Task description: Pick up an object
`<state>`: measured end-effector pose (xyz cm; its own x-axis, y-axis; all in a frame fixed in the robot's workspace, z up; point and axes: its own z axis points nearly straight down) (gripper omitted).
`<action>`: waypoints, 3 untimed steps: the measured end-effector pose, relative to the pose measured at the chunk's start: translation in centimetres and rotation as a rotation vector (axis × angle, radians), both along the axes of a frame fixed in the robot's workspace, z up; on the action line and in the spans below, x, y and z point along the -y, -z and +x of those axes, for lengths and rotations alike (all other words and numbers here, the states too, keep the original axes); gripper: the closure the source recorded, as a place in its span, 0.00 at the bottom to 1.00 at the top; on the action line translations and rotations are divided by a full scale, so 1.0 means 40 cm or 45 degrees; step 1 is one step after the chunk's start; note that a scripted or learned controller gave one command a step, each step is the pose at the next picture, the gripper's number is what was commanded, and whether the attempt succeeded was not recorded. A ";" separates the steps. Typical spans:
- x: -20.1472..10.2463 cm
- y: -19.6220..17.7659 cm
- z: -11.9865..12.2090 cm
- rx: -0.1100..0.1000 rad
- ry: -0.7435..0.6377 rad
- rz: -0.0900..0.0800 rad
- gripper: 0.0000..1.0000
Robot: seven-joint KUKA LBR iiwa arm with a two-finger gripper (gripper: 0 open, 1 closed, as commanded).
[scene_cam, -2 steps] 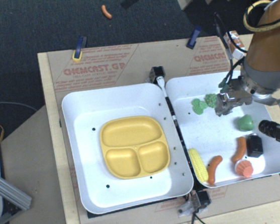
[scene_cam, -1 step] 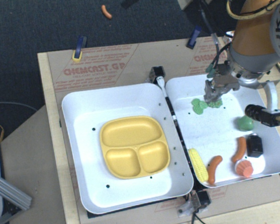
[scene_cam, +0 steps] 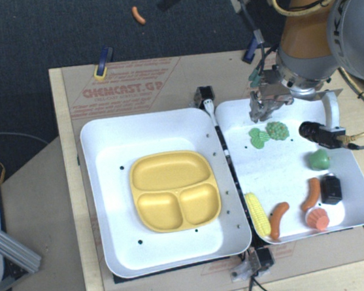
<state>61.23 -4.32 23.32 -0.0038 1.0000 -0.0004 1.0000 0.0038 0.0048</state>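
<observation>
My gripper (scene_cam: pixel 261 110) hangs over the far part of the right bin (scene_cam: pixel 354 209), its fingertips just above and left of two green broccoli pieces (scene_cam: pixel 268 133). Nothing shows between the fingers. Further into the bin lie a green round fruit (scene_cam: pixel 318 159), a black block (scene_cam: pixel 331 189), an orange sausage (scene_cam: pixel 311 193), a pink-orange round piece (scene_cam: pixel 317 219), a second sausage (scene_cam: pixel 278 218) and a yellow corn cob (scene_cam: pixel 257 213).
The left bin (scene_cam: pixel 103 144) holds a yellow divided plate (scene_cam: pixel 174 190). A black clamp (scene_cam: pixel 204 96) sits at the far end of the seam between the bins. The arm's orange band (scene_cam: pixel 313 7) rises at the top right.
</observation>
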 end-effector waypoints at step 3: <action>-0.002 0.025 0.013 -0.002 0.003 0.000 1.00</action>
<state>61.76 -4.22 22.32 -0.0013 1.0000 -0.0008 1.0000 0.0013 0.0030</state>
